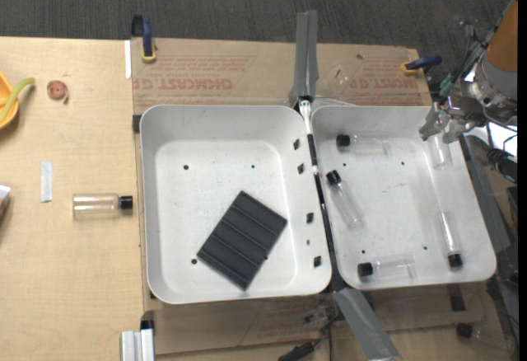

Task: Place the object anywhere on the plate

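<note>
A dark grey ribbed plate (242,239) lies flat and slanted in the left bin (165,137), toward its front. Several clear vials with black caps lie in the right bin (482,248): one at the back left (362,142), one by the left wall (342,196), one at the front (387,269) and one near the right wall (450,237). My gripper (443,125) hangs over the right bin's back right corner, far from the plate. A clear, vial-like shape (440,153) shows just beneath it; whether it is held is unclear.
On the wooden bench left of the bins lie another clear vial (100,203), a small white strip (46,182) and a small reddish disc (56,89). A raised divider (315,178) separates the two bins. Cardboard lies under the bins.
</note>
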`<state>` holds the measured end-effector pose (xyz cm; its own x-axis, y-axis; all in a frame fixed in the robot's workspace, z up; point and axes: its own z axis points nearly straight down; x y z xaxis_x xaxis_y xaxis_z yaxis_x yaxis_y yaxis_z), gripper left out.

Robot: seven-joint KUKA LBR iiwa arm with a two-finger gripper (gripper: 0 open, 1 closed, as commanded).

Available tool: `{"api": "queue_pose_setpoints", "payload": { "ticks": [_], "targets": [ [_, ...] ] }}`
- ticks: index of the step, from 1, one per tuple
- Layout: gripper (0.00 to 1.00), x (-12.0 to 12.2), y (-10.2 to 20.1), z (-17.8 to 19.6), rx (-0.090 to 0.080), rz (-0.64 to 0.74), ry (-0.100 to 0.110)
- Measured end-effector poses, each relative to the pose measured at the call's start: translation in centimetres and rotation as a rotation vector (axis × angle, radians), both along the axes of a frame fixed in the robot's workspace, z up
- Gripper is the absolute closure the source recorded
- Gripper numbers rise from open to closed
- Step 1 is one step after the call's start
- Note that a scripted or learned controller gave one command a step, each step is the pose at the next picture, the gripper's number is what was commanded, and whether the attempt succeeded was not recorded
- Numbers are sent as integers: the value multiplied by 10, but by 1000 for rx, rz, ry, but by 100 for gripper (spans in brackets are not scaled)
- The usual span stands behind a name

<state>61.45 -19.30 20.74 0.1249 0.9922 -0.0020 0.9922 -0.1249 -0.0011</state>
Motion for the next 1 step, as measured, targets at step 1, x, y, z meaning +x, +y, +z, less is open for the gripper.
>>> {"api": "queue_pose_setpoints", "payload": {
  "ticks": [1],
  "targets": [
    [100, 45, 51, 103, 0, 169, 0]
  ]
}}
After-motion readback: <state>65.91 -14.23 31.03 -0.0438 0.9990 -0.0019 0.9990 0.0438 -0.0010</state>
